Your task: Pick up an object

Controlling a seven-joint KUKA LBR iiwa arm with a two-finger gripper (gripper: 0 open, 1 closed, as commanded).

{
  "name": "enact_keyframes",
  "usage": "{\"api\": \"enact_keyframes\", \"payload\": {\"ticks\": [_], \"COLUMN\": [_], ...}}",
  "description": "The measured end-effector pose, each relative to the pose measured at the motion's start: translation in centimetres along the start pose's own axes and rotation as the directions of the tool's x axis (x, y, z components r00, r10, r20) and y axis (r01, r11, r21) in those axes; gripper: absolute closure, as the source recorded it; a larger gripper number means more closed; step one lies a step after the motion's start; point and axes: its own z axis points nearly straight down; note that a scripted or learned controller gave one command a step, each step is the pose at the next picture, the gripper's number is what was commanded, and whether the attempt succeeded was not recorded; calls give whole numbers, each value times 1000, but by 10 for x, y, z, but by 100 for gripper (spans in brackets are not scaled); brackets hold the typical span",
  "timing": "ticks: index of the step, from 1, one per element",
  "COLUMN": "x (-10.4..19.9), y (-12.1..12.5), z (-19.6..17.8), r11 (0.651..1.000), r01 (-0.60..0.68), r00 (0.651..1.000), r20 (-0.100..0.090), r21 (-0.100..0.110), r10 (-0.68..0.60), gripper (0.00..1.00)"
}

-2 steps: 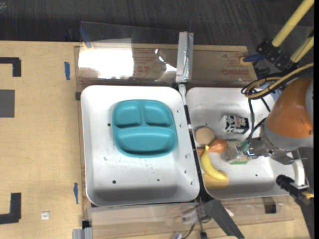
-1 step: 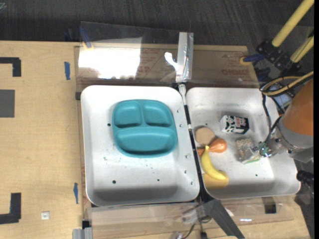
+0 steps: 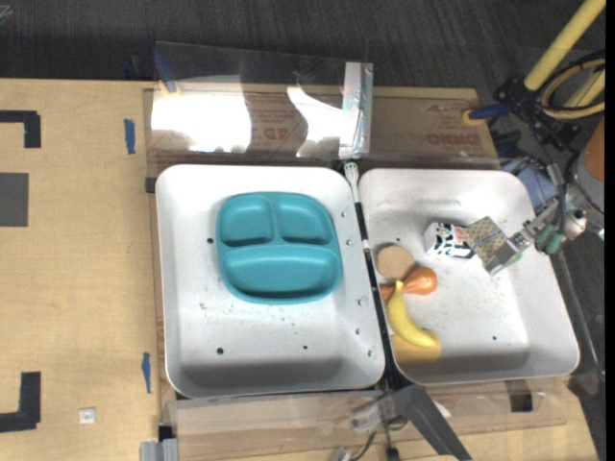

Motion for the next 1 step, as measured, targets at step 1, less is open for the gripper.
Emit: {"api": "enact_keyframes", "payload": {"ticks": [1], "x": [20], "y": [28], "z": [11], "r11": [970], "r01": [-243], "r00": [970], "r20": [-2], "r21": [5], "r10": [243], "gripper": [100]}}
